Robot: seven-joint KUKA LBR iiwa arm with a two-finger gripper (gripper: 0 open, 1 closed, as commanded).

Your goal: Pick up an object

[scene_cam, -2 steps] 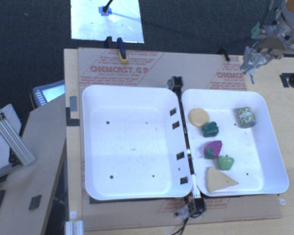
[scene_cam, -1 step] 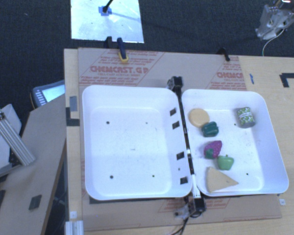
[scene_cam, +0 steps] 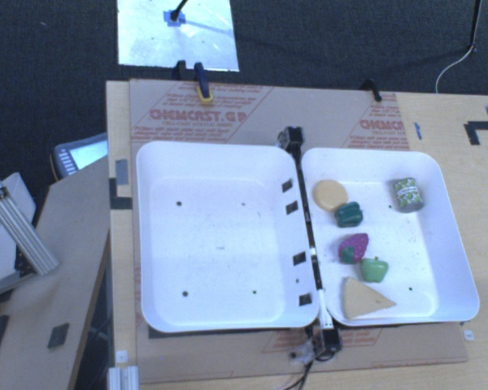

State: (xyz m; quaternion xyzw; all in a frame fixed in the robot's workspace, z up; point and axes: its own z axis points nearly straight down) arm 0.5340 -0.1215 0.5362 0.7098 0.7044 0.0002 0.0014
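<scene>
Overhead, two white bins are seen side by side on the bench point(scene_cam: 252, 104). Six objects are grouped in the right bin point(scene_cam: 447, 218): a tan disc point(scene_cam: 330, 193), a dark green pepper point(scene_cam: 349, 214), a patterned can point(scene_cam: 407, 194), a magenta fruit point(scene_cam: 354, 247), a green apple point(scene_cam: 375, 269) and a tan wedge point(scene_cam: 364, 299). The jaws' state cannot be told.

Two white bins – right bin point(scene_cam: 451, 242) with tan wedge point(scene_cam: 363, 298), green pepper point(scene_cam: 374, 269), can point(scene_cam: 407, 194)
</scene>
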